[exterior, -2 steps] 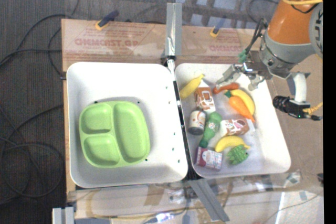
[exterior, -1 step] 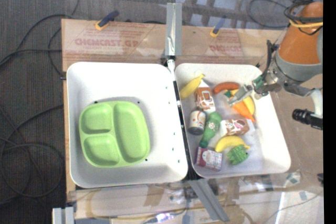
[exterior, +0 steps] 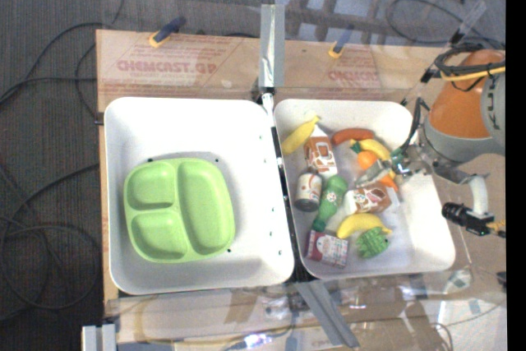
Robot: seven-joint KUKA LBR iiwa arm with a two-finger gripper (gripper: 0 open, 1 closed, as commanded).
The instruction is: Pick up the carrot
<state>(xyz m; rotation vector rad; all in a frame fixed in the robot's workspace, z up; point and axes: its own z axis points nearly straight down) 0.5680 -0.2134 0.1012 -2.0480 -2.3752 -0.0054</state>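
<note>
A KUKA arm's gripper (exterior: 400, 163) reaches into the right bin (exterior: 427, 247) from its right rim, low among crowded toy food; how far its fingers stand apart cannot be told. The carrot (exterior: 364, 160) lies just left of the gripper, between a yellow banana (exterior: 374, 148) and a small carton (exterior: 371, 197). A green divided plate (exterior: 179, 208) sits in the left bin (exterior: 148, 115).

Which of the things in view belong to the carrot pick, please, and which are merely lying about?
Job:
small orange plastic carrot
two-finger metal gripper
right white shallow bin

Lying about:
green three-compartment plastic plate
yellow plastic bananas
green plastic bottle
left white bin
</note>
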